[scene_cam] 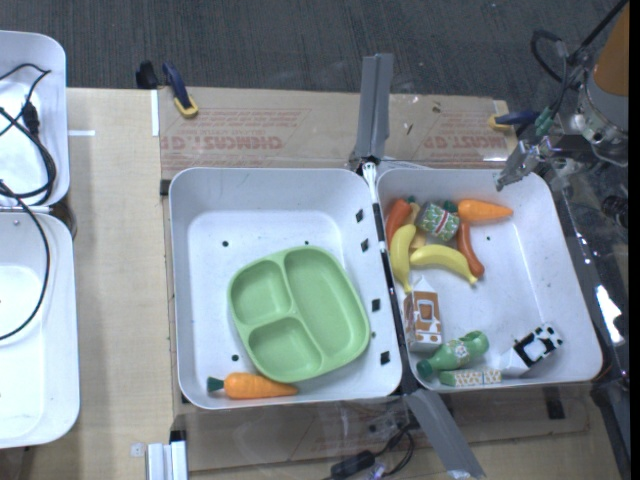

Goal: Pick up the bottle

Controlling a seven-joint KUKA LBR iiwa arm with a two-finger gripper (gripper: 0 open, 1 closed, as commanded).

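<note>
The bottle (456, 352) is green with a pale patterned label. It lies on its side near the front wall of the right bin (560, 268), between a small carton and a flat printed box. My gripper (514, 172) hangs over the right bin's far right corner, well away from the bottle, with nothing seen in it.
The right bin also holds two bananas (430, 255), an orange carrot (484, 209), a reddish vegetable (397, 214), a green can (438, 220), a carton (423, 320) and a black-and-white toy (538, 345). The left bin (200, 268) holds a green divided plate (298, 313) and a carrot (250, 386).
</note>
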